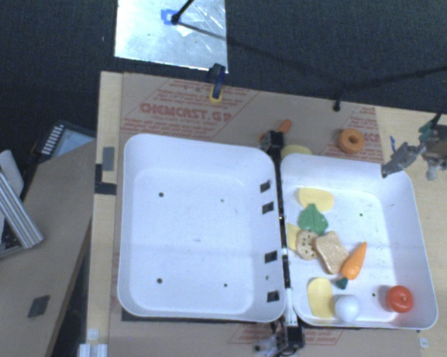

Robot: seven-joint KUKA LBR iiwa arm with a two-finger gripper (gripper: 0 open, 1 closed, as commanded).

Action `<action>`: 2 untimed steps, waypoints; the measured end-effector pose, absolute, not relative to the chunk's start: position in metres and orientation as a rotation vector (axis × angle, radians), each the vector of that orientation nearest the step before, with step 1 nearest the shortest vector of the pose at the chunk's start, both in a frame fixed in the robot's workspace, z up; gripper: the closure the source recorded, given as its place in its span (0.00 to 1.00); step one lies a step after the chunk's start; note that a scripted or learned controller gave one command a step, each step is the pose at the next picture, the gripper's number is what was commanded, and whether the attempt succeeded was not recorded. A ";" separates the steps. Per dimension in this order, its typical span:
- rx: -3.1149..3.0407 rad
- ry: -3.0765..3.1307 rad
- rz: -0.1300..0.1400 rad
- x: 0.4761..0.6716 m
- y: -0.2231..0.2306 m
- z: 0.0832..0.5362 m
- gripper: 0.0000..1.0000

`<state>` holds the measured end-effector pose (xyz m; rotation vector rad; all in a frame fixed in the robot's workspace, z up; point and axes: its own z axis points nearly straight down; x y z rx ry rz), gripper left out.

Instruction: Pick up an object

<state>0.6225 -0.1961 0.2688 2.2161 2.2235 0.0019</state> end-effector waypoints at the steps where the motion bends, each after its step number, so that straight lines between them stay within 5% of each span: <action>1: 2.216 2.236 -0.001 0.639 -0.136 0.144 0.00; 2: 2.217 2.235 -0.002 0.616 -0.088 0.080 0.00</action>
